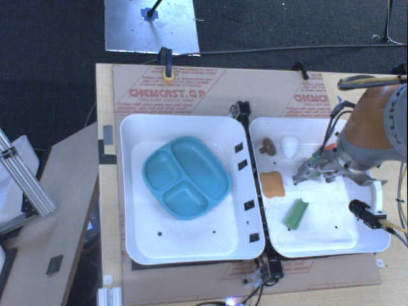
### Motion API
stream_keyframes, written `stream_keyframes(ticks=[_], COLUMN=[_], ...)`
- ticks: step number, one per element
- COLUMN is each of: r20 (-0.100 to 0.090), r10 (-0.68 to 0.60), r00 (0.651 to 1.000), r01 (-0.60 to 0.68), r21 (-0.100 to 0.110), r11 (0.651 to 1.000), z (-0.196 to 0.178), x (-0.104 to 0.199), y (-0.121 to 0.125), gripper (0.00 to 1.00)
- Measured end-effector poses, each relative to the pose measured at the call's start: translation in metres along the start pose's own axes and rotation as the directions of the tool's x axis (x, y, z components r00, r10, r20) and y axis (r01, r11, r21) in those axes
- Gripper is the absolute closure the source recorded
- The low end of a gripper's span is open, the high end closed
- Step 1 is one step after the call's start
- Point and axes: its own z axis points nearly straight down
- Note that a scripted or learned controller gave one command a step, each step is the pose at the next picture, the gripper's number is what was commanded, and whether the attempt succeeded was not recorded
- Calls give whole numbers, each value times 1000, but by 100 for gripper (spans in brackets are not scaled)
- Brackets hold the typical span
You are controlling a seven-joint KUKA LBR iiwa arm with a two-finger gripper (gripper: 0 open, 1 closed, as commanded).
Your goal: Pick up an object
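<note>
We see four small objects in the right white bin (pixel 319 244). The nearest to the claw (pixel 301 177) is an orange flat square piece (pixel 272 183), lying just to the claw's left on the bin floor. A green oblong block (pixel 296 213) lies below the claw, tilted, a little apart from it. A white rounded object (pixel 289 146) sits above the claw, and a small brown object (pixel 268 147) sits above and to the left, beside the white one. None of them sits between the claw's fingers.

The claw hangs low over the middle of this bin, pointing left; we cannot tell how its fingers are set. The grey arm (pixel 376 123) with its orange band reaches in from the right.

Further left of the claw, the left white bin (pixel 137 190) holds a blue divided plate (pixel 185 177). Both bins rest on the worktop (pixel 191 85).
</note>
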Motion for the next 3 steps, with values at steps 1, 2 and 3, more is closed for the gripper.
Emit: stream_keyframes(ticks=[1, 2, 3], r20=[1, 2, 2], r10=[0, -3, -3], r00=[1000, 1000, 1000], r01=[0, 3, 3], r21=[-5, -9, -8], r11=[1000, 1000, 1000], z=[-14, -76, -120], x=[0, -1, 2], y=[2, 10, 10], gripper=[100, 100, 100])
